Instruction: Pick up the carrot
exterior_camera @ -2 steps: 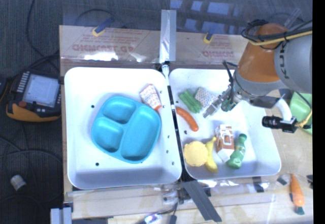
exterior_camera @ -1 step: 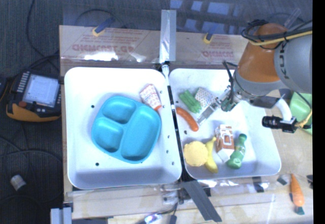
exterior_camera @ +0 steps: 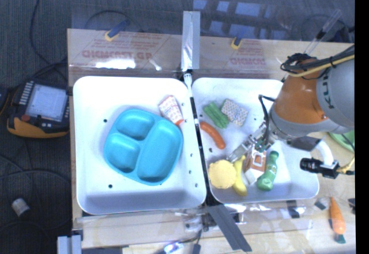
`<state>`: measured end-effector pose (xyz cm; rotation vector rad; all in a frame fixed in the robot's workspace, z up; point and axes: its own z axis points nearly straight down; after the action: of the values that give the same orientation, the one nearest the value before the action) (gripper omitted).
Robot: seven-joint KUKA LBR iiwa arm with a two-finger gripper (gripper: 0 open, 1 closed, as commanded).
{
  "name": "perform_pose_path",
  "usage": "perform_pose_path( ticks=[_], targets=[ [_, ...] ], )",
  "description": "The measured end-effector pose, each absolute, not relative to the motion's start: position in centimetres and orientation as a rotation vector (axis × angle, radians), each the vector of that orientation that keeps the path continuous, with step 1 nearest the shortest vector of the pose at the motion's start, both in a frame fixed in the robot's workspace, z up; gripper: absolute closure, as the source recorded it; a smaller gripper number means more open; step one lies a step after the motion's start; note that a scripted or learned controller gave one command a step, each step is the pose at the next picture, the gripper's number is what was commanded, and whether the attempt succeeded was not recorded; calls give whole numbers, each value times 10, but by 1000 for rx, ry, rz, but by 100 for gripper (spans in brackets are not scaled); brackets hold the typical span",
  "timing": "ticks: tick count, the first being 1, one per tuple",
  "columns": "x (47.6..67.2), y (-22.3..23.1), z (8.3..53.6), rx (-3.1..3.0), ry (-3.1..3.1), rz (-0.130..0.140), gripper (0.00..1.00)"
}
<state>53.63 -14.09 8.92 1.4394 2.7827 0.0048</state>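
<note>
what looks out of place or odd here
A second carrot lies outside both bins, on the bench at the lower right corner. The carrot inside the right bin sits against its left wall, apart from the gripper.

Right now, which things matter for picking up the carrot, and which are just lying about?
For the job: carrot; gripper; right bin.

Lying about: blue tray; green bottle; lemon; banana; green beans; checked packet; small carton.
</note>
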Motion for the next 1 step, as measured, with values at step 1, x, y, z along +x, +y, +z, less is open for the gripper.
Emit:
perform_pose_path(
  ticks=[1],
  targets=[
    [605,-152,172,1198,2902,2,0]
  ],
)
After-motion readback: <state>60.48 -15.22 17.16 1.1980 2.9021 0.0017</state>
